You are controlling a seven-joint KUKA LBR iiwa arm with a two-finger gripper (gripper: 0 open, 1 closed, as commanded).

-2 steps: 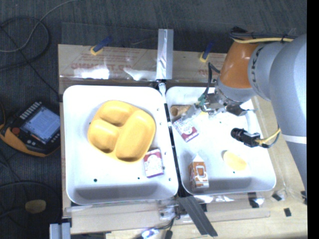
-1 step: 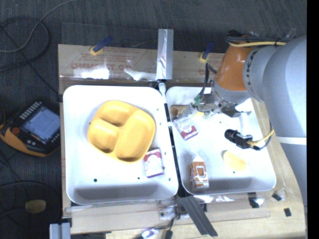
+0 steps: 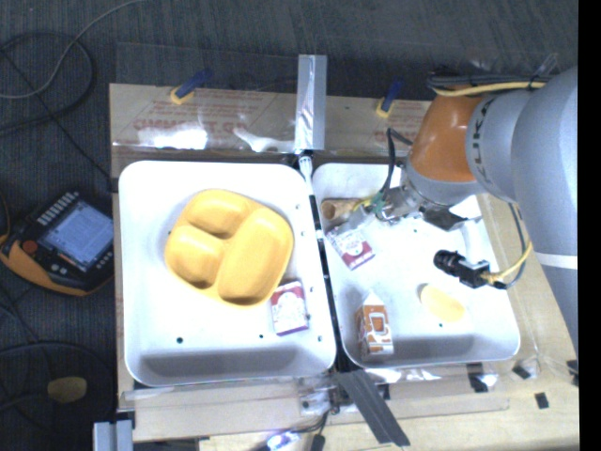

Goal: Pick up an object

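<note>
My gripper (image 3: 374,209) is low in the right bin (image 3: 498,332), near its back left corner. It sits right over a crumpled clear-and-brown packet (image 3: 340,212) and just behind a small red and white packet (image 3: 353,248). Whether anything is held is hidden by the wrist. An orange carton (image 3: 375,333) stands near the right bin's front edge, and a pale yellow disc (image 3: 441,303) lies to its right. In the left bin (image 3: 141,252) a big yellow lobed object (image 3: 228,244) lies in the middle, with a small red and white carton (image 3: 289,307) at its front right.
The grey arm with its orange band (image 3: 449,144) covers the right bin's back right part. A black fitting with a yellow cable (image 3: 462,266) hangs over the bin's right half. A divider wall (image 3: 321,261) separates the bins. A handheld pendant (image 3: 66,242) lies on the floor to the left.
</note>
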